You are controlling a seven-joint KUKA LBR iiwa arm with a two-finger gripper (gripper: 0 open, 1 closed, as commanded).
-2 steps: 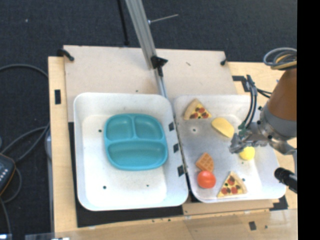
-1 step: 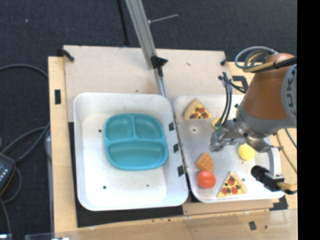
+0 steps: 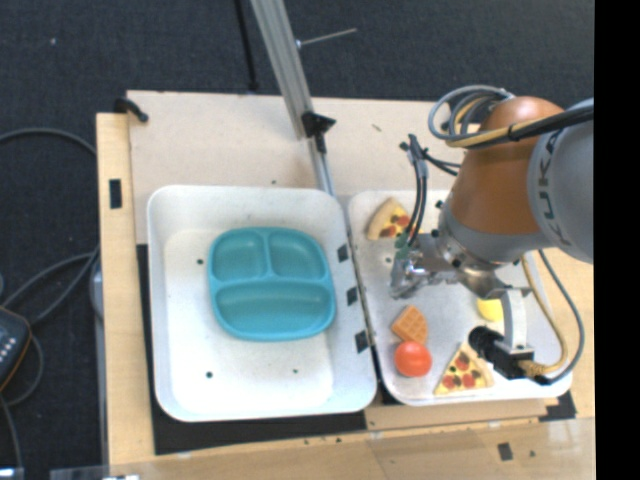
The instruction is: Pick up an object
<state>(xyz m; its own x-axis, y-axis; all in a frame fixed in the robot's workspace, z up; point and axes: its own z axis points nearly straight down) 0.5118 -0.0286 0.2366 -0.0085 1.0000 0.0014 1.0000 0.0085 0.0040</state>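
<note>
My gripper (image 3: 405,273) hangs low in the right bin (image 3: 385,368), near its left wall, under the orange wrist band. Just below it lies a tan waffle piece (image 3: 409,324), and below that a red tomato (image 3: 412,358). A pizza slice (image 3: 387,219) rests at the bin's top left, above the gripper. A second pizza slice (image 3: 463,370) lies at the bottom right, and a yellow piece (image 3: 489,309) peeks out beside the arm. Nothing shows between the gripper's tips.
The left bin (image 3: 170,368) holds a teal divided plate (image 3: 270,283). A slanted metal pole (image 3: 290,68) rises behind the bins. A black cable fitting (image 3: 500,353) sits over the right bin's lower right.
</note>
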